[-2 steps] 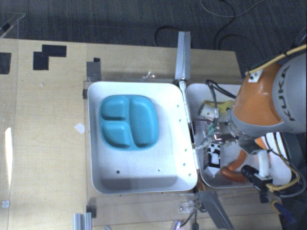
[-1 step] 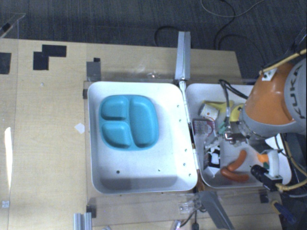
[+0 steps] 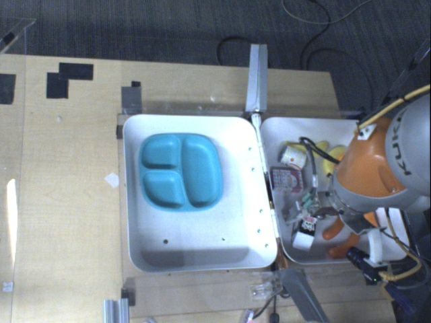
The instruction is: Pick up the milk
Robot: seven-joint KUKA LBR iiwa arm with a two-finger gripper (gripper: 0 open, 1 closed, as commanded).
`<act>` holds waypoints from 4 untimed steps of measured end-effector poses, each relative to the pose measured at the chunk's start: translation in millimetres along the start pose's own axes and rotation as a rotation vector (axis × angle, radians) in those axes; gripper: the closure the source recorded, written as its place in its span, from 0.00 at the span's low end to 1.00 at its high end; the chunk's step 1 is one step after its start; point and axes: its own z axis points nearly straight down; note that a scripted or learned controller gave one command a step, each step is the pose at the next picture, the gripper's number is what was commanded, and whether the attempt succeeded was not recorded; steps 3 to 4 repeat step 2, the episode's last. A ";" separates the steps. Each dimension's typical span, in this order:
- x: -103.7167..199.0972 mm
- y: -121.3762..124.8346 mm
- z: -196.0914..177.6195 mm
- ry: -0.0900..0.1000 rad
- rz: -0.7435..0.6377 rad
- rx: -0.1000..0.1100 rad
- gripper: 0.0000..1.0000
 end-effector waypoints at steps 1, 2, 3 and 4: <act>-0.2 2.3 -11.5 -0.001 0.000 -0.005 1.00; 42.6 4.0 -99.5 0.000 0.187 0.002 1.00; 42.6 4.0 -99.5 0.000 0.187 0.002 1.00; 42.6 4.0 -99.5 0.000 0.187 0.002 1.00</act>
